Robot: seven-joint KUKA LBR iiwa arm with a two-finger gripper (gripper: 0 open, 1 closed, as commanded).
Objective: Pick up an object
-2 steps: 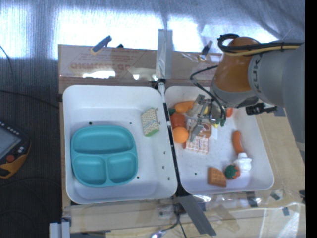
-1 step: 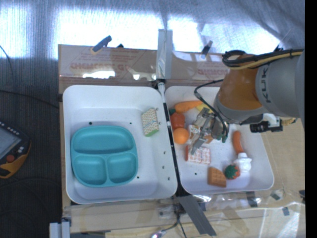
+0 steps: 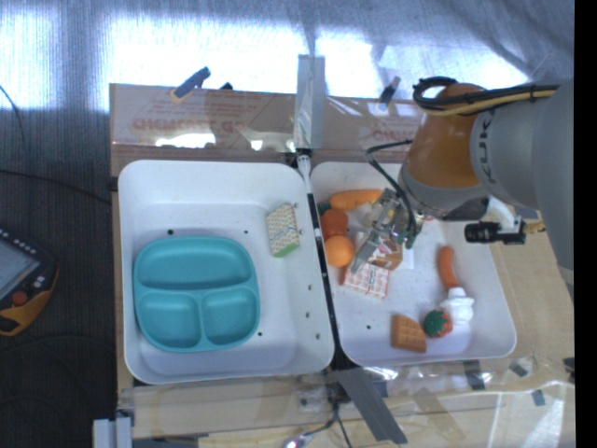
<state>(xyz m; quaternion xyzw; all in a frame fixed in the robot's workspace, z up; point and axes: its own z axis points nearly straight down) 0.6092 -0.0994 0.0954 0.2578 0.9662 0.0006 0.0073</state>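
My gripper is low over the left part of the right bin, reaching in from the right. It sits just above a red-and-white carton and right beside an orange ball. A reddish round piece and a carrot lie close behind it. Farther right in the same bin are a red sausage, a white bottle, a green-topped red piece and a brown waffle square. Nothing shows as lifted by the gripper.
The left bin holds a teal divided plate and a pale speckled sponge near the shared wall. The grey arm with its orange band crosses the right bin's far corner. A cardboard strip runs behind both bins.
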